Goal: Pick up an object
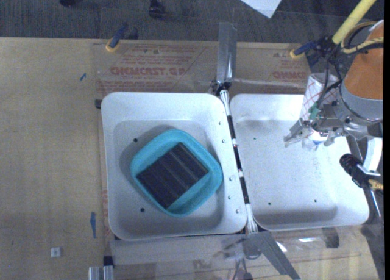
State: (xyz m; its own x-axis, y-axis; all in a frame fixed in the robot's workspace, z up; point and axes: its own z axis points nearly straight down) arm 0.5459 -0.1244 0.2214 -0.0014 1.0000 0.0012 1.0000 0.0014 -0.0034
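The claw [306,133] hangs over the right bin [292,211], near that bin's far right corner, on the arm [365,83] that reaches in from the right with its orange band above the wrist. Its two thin fingers look spread, tips splayed apart and pointing down and to the left, with nothing between them; the small pale patch by the tips may be part of the tool, and it is too blurred to tell. The only object to pick is the blue tray [177,172] with a dark ribbed slab in it, which lies well to the left of the claw, across the divider, in the middle of the left bin [116,114]. It sits turned at a slant to the bin walls, flat on the floor and clear of them, so its rim is reachable from above on every side. Judging by this, the grasp is not yet begun: the claw would have to cross to the other bin and come down over a rim edge.
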